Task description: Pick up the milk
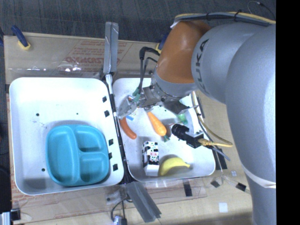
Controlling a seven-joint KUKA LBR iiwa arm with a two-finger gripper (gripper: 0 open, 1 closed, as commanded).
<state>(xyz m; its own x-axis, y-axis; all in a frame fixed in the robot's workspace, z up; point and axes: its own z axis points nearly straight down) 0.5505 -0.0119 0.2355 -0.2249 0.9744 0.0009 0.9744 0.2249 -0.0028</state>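
Lying boxy milk carton [151, 157] beside smooth curved banana [174, 165].

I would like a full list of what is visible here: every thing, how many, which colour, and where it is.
left bin: 1, white, left on the bench
right bin: 1, white, beside the left bin
divided plate: 1, light blue, in the left bin
milk carton: 1, white with black patches, in the right bin near its front wall
banana: 1, yellow, right bin, beside the milk carton
carrot: 1, orange, middle of the right bin
sausage-like piece: 1, orange-red, right bin by its left wall
small green thing: 1, green, right bin, partly under the arm
clamp: 1, blue, far left corner of the bench
arm: 1, grey with orange band, over the right bin
gripper: 1, metallic, above the right bin's far left part
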